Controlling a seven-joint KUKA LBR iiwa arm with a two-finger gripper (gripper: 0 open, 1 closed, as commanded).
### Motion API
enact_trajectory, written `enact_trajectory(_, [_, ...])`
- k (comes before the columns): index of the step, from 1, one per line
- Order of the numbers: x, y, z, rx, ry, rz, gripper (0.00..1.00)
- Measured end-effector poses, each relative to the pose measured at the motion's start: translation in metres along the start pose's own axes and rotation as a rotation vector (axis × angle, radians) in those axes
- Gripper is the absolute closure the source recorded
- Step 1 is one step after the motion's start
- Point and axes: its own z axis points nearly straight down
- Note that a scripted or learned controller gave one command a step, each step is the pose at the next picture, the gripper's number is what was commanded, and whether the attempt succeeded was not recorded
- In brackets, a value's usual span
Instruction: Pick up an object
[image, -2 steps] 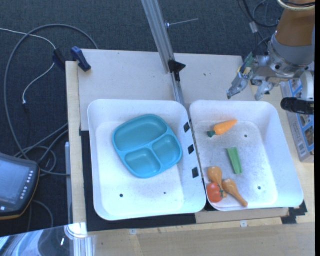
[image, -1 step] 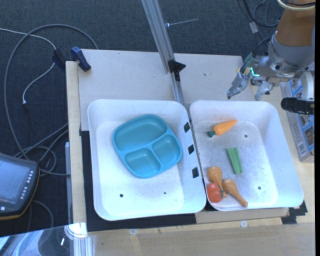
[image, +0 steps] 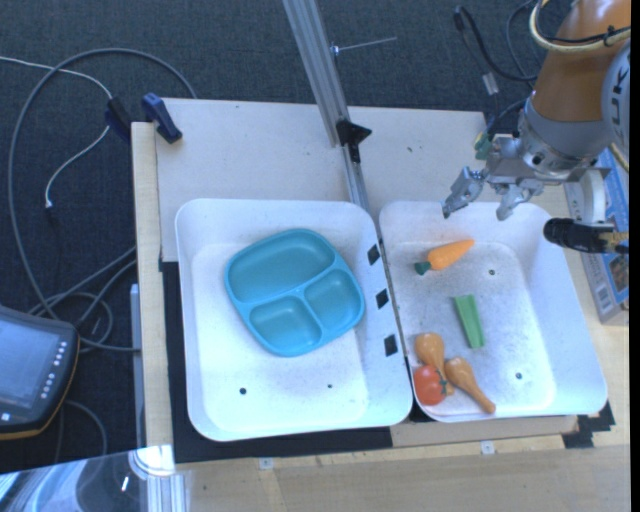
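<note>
- Gripper (image: 483, 200) hovers at upper right, fingers spread, grasping nothing.
- Carrot (image: 446, 255) lies just below it in the right bin (image: 560, 330).
- Green block (image: 467, 321), drumsticks (image: 452, 370), tomato (image: 428, 385) lie lower.
- Blue plate (image: 293, 291) fills the left bin (image: 200, 330).

A light blue plastic plate with three compartments (image: 294, 291) lies in the left shallow white bin (image: 205, 330). At the lower left of the frame, a dark tablet-like screen (image: 32, 372) lies beside the pale wooden bench (image: 250, 140).
</note>
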Motion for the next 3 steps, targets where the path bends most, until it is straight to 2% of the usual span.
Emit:
enact_trajectory(1, [0.0, -0.003, 0.043, 0.001, 0.0, 0.0, 0.0])
enact_trajectory(2, [0.003, -0.007, 0.105, 0.003, 0.001, 0.0, 0.0])
enact_trajectory(3, [0.003, -0.005, 0.089, -0.008, 0.0, 0.0, 1.0])
